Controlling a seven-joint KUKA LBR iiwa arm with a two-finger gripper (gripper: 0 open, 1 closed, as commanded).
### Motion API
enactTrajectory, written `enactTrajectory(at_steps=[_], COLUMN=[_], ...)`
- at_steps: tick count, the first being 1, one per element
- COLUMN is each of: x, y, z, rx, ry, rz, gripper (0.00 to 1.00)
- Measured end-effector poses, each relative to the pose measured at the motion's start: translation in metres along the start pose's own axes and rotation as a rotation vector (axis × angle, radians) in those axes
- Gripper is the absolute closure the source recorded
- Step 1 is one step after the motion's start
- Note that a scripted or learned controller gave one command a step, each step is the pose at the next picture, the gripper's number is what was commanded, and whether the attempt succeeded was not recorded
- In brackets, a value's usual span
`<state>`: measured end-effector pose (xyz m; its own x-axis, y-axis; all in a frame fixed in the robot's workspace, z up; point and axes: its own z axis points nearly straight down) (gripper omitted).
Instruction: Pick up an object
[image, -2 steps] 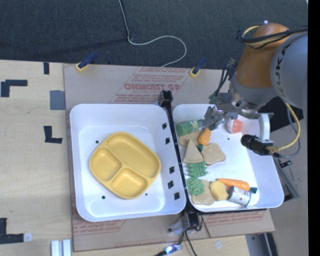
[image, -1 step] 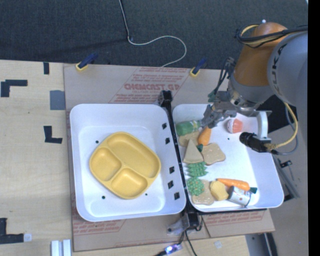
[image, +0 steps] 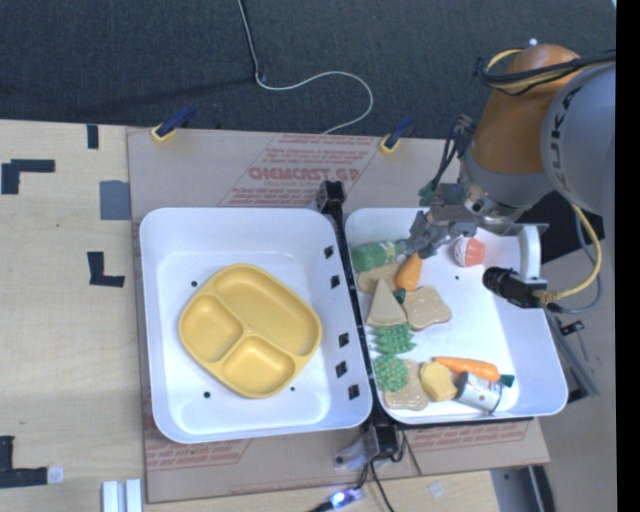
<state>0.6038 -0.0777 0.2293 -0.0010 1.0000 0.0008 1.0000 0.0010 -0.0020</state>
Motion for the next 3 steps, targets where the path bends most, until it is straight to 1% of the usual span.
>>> enactTrajectory(at_steps=[1, 2, 3], x=[-0.017, 0.002, -0.01], y=[0.0, 0.002, -0.006], z=[0.013, 0.003, 0.012], rx=[0.001, -0.001, 0.001], ry=[-0.002, 0.0, -0.002], rz=[0.001, -0.002, 0.0], gripper=[1.0, 1.0, 1.0])
